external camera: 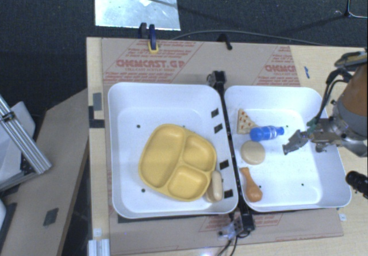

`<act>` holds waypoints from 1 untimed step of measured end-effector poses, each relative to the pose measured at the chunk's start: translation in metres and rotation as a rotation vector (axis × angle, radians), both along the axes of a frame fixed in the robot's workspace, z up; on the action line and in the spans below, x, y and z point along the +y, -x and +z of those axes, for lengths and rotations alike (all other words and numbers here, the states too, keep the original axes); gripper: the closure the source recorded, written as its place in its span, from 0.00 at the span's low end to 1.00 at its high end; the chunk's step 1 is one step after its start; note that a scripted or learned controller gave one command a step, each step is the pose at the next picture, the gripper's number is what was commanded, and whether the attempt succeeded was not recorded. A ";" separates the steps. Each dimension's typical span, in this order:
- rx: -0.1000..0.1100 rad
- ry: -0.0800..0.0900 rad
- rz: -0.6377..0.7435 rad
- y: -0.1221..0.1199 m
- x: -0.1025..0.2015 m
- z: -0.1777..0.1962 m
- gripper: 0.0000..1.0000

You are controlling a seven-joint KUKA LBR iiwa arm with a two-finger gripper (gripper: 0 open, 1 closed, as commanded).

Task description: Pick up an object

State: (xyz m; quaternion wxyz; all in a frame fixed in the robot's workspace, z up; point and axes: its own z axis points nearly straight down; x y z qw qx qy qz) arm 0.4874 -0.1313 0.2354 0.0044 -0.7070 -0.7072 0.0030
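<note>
Gripper (291,144) hovers in the right bin (330,191), whether open I cannot tell, approaching the blue bottle (266,133) near the bin's left wall; next comes lowering over it.

This looks like a robotics lab or test cell, not a home or shop — two shallow white bins (172,91) sit side by side on a bench covered by a sheet printed "CHEMCAST" (152,64), still in its protective film. Black cables (241,35) trail over dark carpet (46,25), a clamp (152,37) grips the bench edge, and an aluminium extrusion frame (23,140) stands at the left.
</note>
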 end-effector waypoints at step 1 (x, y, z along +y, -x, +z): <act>-0.012 0.002 0.003 -0.003 0.000 0.006 0.00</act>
